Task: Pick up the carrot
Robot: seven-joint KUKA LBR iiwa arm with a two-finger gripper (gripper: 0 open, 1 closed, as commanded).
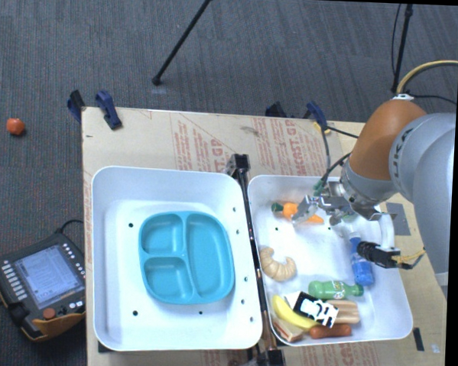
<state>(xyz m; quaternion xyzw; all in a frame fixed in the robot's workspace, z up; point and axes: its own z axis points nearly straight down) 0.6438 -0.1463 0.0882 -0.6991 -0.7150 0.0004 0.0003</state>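
I see the carrot lying lengthwise left-right, touching the gripper on its left; I cannot tell its closure.

Even, diffuse overhead light; the white bins read bright without harsh glare. Shadows stay soft and short. The picture is slightly soft and grainy, the dark carpet dim.

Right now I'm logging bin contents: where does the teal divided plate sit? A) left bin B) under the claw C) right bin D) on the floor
A: the teal divided plate lies flat in the left bin, apart from the food in the right bin.
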